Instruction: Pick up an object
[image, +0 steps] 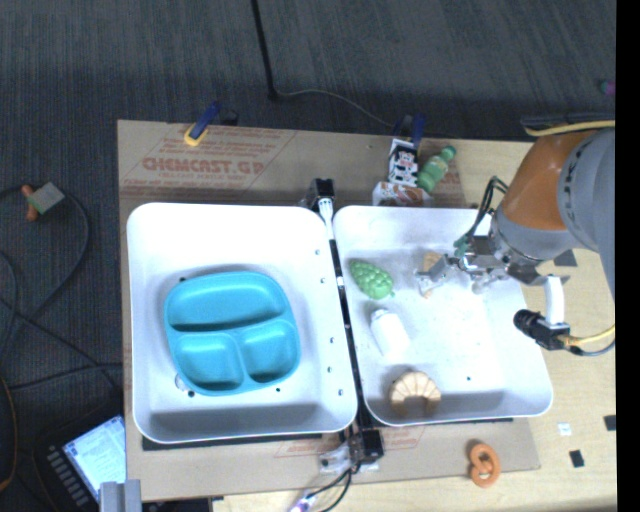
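My gripper (452, 270) reaches in from the right over the upper middle of the right bin (500, 400). A small tan object (431, 264) lies right at its tip; whether it is gripped I cannot tell. Left of it lies a green bumpy object (371, 278). A white bottle (389, 332) rests below that, near the bin's left wall. A tan ridged, shell-like piece (414, 390) sits at the bin's front edge.
The left bin (150, 250) holds a blue divided tray (232, 330). Behind the right bin, on the bench, stand a green bottle (435, 168) and a small figure (402, 172). An orange ring (485, 462) lies in front of the bins.
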